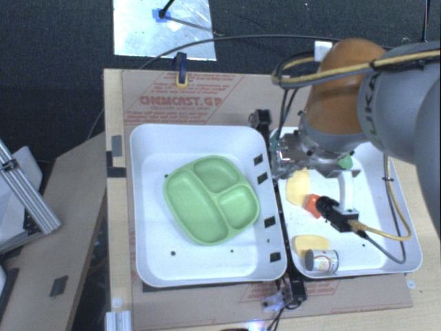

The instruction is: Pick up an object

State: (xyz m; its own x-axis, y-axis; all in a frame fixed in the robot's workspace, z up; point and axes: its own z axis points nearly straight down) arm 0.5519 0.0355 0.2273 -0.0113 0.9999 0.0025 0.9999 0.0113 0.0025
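In the right shallow white bin (pixel 372 205) we see the gripper (pixel 291 158) low at the back-left corner; open or closed, we cannot tell. Just beside it lies a pale yellow plastic wedge (pixel 298 187), close against a small orange-red piece (pixel 313 204). We judge the wedge light, stiff and smooth, so grip across its narrow sides, clear of the orange-red piece.

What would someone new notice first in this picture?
A pale green divided plate lies in the middle of the left bin. The grey arm with its orange band hangs over the right bin, where a small can sits near the front edge, next to a yellow piece.
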